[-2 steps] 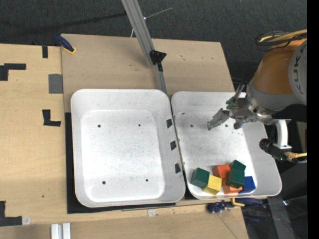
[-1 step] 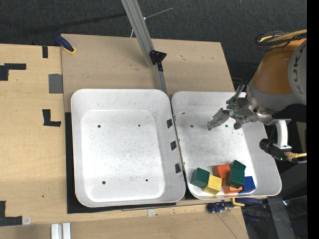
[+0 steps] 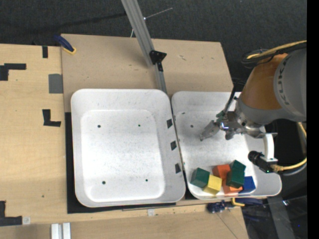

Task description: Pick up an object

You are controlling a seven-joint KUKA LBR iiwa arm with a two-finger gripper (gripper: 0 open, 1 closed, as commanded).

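Crowding the right bin's [image 3: 199, 103] near corner, coloured blocks [image 3: 224, 179].

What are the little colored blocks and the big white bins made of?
The colored blocks look like painted wood or hard plastic, I can't tell which: solid colors, crisp square edges, a dull surface. The white bins, left and right, look like molded plastic: rounded corners, thin raised rims, a matte, slightly speckled surface.
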